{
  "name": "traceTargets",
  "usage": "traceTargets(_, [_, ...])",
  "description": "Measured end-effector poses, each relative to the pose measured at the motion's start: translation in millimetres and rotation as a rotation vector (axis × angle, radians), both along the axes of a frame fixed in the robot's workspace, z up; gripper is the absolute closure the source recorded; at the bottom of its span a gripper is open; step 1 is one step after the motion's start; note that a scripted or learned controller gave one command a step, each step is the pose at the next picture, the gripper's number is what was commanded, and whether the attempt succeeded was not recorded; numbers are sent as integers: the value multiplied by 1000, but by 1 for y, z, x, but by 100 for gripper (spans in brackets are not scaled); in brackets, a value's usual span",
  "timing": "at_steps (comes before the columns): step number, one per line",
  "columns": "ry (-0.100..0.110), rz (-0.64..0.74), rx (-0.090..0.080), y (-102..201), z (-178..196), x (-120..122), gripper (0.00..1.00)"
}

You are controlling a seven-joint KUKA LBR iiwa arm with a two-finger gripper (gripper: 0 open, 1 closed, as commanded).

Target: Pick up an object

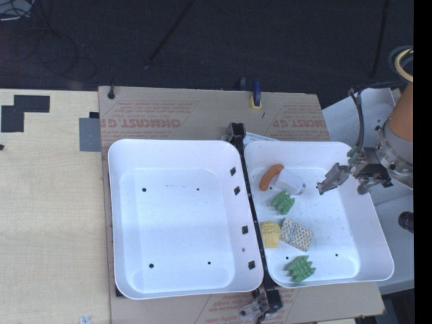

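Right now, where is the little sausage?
The sausage lies in the right bin, near its back left corner, just left of a small white block and above a green toy.

Brown cardboard sheet [202, 113] with mirrored red print lies under both bins, on a pale wood bench [47, 214]. Black and grey patches [89, 133] sit on the bench near the cardboard's back-left corner. Blue-yellow clamp [256, 94] grips the cardboard's back edge. Black clips [236, 131] join the bins at their shared rims. Dark cables [40, 5] trail behind.
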State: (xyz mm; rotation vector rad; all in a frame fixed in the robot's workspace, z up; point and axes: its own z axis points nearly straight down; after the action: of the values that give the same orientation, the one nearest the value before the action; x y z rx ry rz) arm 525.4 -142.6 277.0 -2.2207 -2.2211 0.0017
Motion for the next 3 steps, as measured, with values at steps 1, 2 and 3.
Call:
traceTargets(1, [-17,-1,-4,-14,193,-51,0])
traceTargets(2, [1,5,-1,-13,192,-49,100])
traceTargets(3, [8,0,3,-22,-6,-26,100])
